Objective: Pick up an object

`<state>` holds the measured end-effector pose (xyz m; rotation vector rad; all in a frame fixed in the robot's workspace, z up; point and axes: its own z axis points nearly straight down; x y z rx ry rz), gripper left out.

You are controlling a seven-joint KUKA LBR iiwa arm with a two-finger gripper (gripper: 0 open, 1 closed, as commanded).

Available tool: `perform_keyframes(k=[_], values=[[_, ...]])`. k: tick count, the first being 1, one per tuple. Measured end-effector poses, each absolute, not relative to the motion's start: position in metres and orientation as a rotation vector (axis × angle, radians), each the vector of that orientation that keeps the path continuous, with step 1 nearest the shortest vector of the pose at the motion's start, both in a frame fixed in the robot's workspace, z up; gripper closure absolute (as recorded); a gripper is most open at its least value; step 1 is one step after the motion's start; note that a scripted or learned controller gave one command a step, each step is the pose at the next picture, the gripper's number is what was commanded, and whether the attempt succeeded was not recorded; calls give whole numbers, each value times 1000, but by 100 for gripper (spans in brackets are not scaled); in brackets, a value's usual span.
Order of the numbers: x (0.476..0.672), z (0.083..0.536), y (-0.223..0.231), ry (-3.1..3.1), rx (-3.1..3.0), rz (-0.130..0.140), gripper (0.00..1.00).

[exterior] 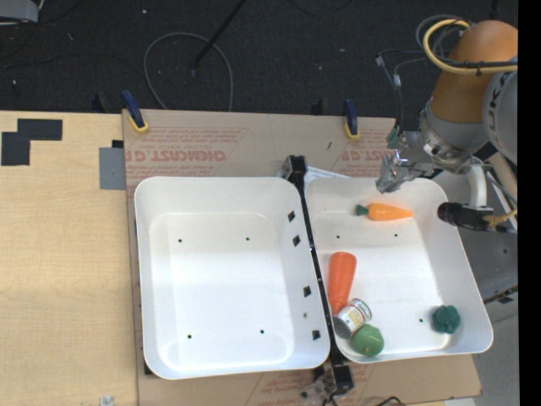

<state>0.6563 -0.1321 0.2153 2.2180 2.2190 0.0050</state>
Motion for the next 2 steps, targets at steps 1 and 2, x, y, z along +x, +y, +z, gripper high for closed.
perform_keyframes(k=[1, 2], values=[[648, 273, -134, 2219, 2220, 4, 100], [623, 254, -93, 2225, 2220, -1, 100]])
